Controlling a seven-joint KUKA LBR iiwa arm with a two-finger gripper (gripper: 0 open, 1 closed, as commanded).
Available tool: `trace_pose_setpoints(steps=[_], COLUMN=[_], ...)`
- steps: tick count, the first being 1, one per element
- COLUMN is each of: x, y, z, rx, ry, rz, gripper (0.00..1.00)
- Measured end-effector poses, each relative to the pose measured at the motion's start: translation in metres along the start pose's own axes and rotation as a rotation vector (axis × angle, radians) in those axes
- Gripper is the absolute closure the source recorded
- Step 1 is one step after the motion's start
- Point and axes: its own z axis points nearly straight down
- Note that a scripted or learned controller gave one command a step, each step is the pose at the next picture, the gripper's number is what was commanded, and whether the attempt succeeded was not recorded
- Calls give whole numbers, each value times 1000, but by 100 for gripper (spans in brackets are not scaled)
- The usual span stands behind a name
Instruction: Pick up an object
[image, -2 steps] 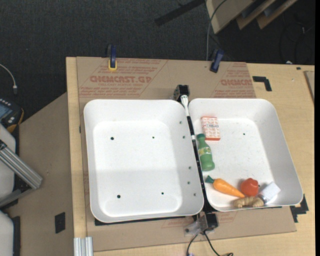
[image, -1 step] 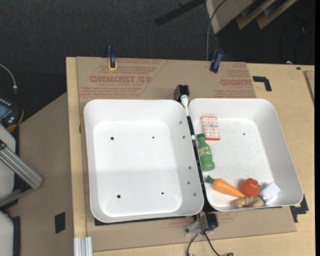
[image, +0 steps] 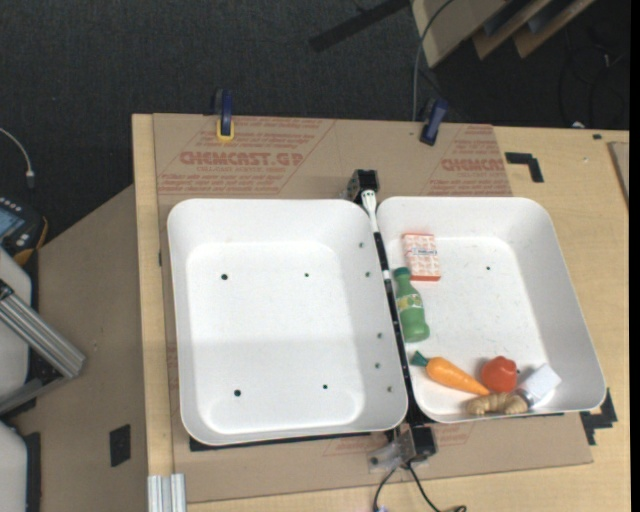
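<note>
The candidates all lie in the right-hand bin (image: 560, 260), with the carrot (image: 450, 375), red fruit (image: 500, 373) and root (image: 495, 404) crowded at its near wall, so the green bottle (image: 410, 305), alone by the inner rim, looks easiest to pick.

Print on the small red-and-white packet (image: 421, 256) is too small to read; grey rail (image: 38, 330) runs off the left edge.

Smooth white plastic bins (image: 190, 300), cardboard-brown bench (image: 300, 150)
</note>
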Motion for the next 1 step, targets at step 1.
trace_pose_setpoints(steps=[1], x=[0], y=[1], z=[-11], rx=[-5], ry=[-3], rz=[-1], gripper=[100])
